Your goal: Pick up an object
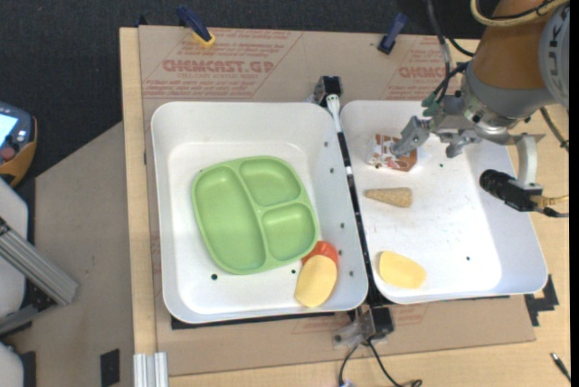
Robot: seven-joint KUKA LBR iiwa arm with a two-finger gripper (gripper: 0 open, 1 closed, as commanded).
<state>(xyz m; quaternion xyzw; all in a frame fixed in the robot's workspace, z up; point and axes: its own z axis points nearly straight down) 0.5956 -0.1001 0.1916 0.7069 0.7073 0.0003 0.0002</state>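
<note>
Pincer (414, 137) low at red-white packet (393, 152) in right bin (507, 259), finger state can't tell; judgement: centre over packet, then pinch.

I see my end effector (409, 139) low in the right bin (507, 263), right at a red-and-white packet (391, 152). Just in front of that packet lies a tan cone (389, 195); farther forward, a yellow piece (401, 270).

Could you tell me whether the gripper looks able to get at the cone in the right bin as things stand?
Probably yes. The cone lies alone on bare bin floor, nothing on it, and the gripper hangs just beyond it over the red-and-white packet.
</note>
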